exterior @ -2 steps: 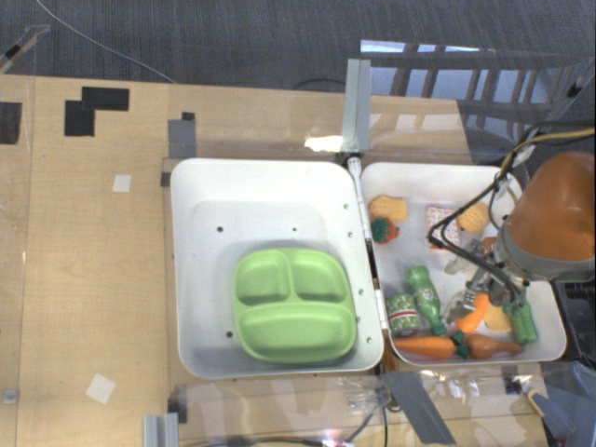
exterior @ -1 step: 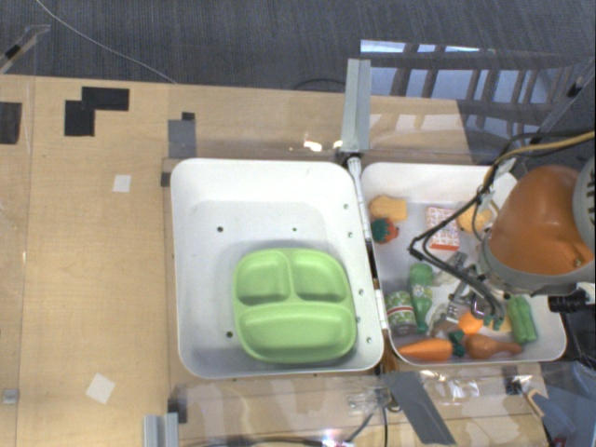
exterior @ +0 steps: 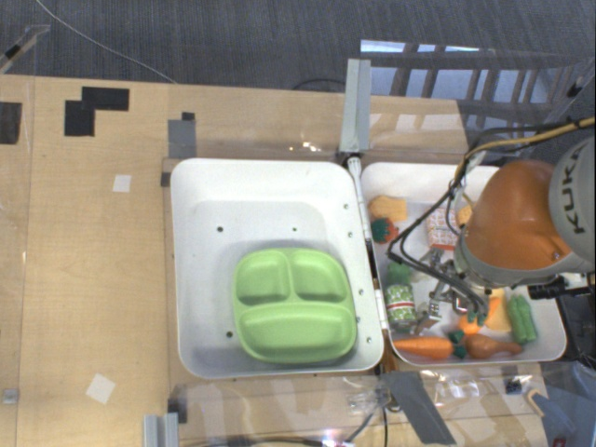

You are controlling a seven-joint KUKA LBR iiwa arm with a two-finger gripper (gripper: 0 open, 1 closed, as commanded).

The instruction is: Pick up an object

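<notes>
The right bin (exterior: pixel 555 347) holds several small items. A yellow block (exterior: pixel 391 209) and a small green piece (exterior: pixel 382 228) lie at its far left. A green-and-white can (exterior: pixel 400 304) stands by the left wall, and an orange carrot (exterior: pixel 421 347) lies along the front wall. A reddish-brown piece (exterior: pixel 492 346) lies further right along that wall. A green cucumber (exterior: pixel 521 319) rests at the right. My gripper (exterior: pixel 438 304) hangs low in this bin, just right of the can and above the carrot. The arm's orange band (exterior: pixel 512 217) hides the bin's middle.
The left bin (exterior: pixel 214 203) holds a light green divided plate (exterior: pixel 293 304) toward its front. A red-and-white packet (exterior: pixel 441 236) lies under the cables in the right bin. A metal post (exterior: pixel 354 110) stands behind the wall between the bins.
</notes>
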